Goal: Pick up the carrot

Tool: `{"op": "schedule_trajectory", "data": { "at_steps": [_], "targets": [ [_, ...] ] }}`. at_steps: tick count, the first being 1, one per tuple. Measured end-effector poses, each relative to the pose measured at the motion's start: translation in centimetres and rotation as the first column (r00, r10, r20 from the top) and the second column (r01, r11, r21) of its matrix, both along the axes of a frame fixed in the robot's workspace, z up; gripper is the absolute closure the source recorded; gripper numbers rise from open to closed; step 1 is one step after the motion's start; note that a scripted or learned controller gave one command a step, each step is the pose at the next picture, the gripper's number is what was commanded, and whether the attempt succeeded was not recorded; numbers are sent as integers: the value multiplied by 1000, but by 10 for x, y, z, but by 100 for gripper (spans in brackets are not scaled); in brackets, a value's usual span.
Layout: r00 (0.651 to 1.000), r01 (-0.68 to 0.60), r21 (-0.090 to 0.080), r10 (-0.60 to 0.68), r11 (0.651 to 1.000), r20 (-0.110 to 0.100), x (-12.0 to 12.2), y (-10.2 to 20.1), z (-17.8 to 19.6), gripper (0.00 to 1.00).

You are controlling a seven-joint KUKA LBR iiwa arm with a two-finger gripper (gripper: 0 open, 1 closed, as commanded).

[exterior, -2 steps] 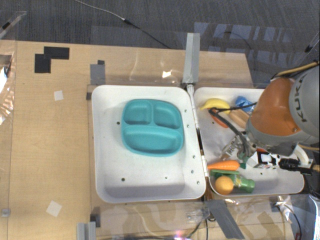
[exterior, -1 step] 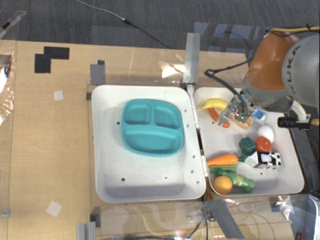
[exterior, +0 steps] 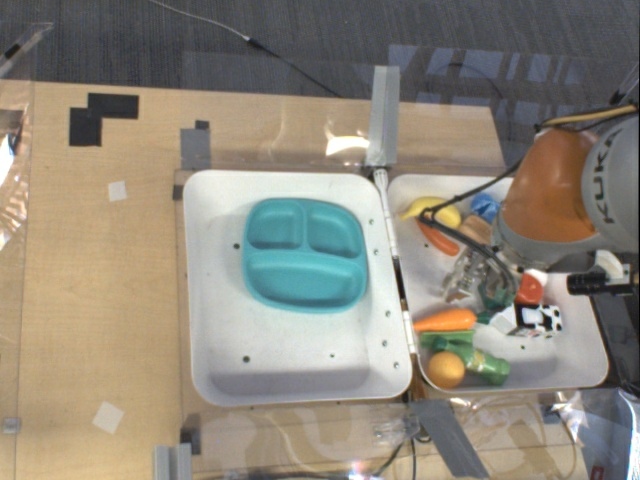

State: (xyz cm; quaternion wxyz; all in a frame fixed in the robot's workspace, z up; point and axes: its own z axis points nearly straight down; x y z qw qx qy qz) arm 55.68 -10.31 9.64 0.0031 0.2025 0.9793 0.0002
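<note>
The carrot (exterior: 445, 320) lies on its side in the right bin (exterior: 590, 368), close to that bin's left wall and pointing across it. The tool (exterior: 472, 280) hangs just above and a little to the right of the carrot, apart from it, and nothing is seen between its parts; whether it is open or closed cannot be told from this slant.

The main risk is crowding. Just below the carrot sit a green toy (exterior: 452, 342) and a yellow-orange ball (exterior: 446, 369), so a descent that lands slightly low would likely nudge or catch one of them instead. The carrot's rounded, tapering body could also roll or squirt out of a pinch placed off its middle, and the bin wall beside it leaves little room on that side.

Above the carrot in the same bin are a banana (exterior: 430, 208) and a blue piece (exterior: 484, 207); to its right, a red piece (exterior: 530, 289) and a black-and-white toy (exterior: 538, 320). The left bin (exterior: 210, 368), beyond the wall from the carrot, holds a teal divided plate (exterior: 303, 255).
</note>
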Motion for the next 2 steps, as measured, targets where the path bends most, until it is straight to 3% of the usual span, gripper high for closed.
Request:
{"op": "schedule_trajectory", "data": {
  "at_steps": [1, 2],
  "targets": [
    [991, -132, -6, 132, 991, 21, -56, 4, -4, 0],
    [990, -138, -9, 138, 990, 31, -52, 5, 8, 100]
  ]
}}
